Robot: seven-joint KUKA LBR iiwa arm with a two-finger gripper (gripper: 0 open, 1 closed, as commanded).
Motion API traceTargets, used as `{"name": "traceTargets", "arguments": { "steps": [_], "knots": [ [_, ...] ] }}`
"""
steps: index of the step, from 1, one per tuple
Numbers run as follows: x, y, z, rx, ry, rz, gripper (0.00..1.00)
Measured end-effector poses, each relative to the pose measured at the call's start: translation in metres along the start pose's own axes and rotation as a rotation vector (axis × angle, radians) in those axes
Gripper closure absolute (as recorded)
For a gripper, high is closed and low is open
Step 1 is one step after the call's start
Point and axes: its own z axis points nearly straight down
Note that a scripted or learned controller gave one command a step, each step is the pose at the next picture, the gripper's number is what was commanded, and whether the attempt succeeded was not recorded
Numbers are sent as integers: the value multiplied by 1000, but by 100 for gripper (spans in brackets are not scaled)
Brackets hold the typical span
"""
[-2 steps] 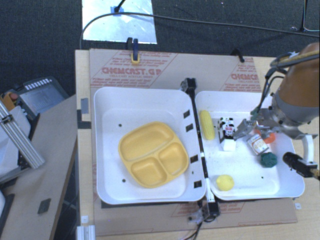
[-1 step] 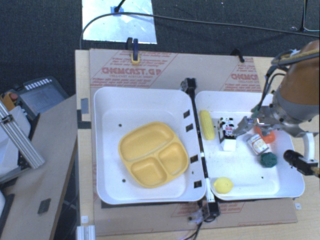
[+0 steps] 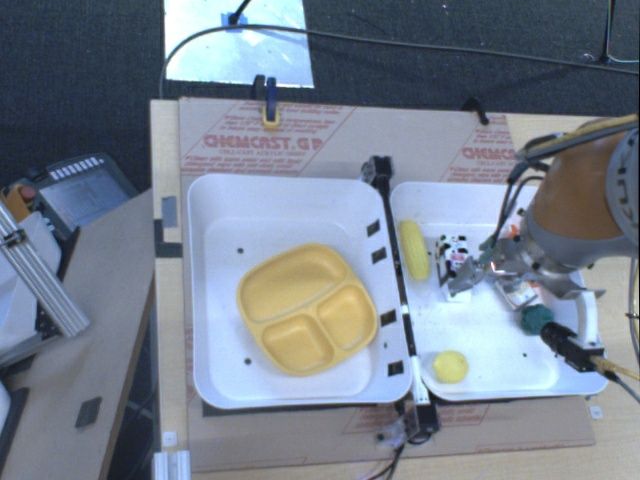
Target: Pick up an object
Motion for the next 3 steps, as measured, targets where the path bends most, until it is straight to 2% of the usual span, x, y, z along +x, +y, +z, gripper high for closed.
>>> {"name": "traceTargets", "arguments": {
  "steps": [1, 2, 3],
  "knots": [
    [0, 9, 56, 0, 0, 0, 0],
    [1, 10, 73, -3, 0, 0, 0],
    [0, 11, 61, -7, -1, 0, 100]
  ]
}}
